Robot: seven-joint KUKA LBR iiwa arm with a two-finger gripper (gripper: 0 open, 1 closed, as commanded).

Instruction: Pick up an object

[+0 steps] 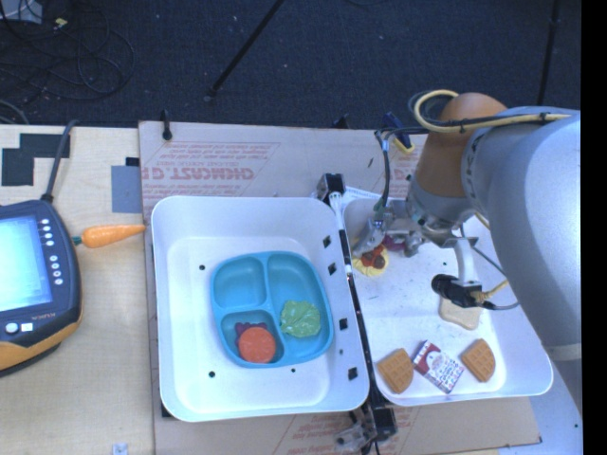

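My gripper (394, 240) hangs low over the far left part of the right bin (531, 373), under the grey arm and its orange band. Just below and left of it lies a small yellow and red toy (371, 260), close to the gripper or touching it; I cannot tell which. Further forward in the same bin are a pale bread slice (462, 313), two brown waffle-like pieces (395, 370) (479, 359) and a red and white packet (438, 366). Nothing is visibly lifted.
The left bin (180, 349) holds a blue divided plate (237, 282) with a red piece (256, 343) and a green piece (301, 319). An orange carrot (112, 235) and a teach pendant (28, 282) lie on the bench to the left. A black part with a cable (453, 288) hangs beside the bread.
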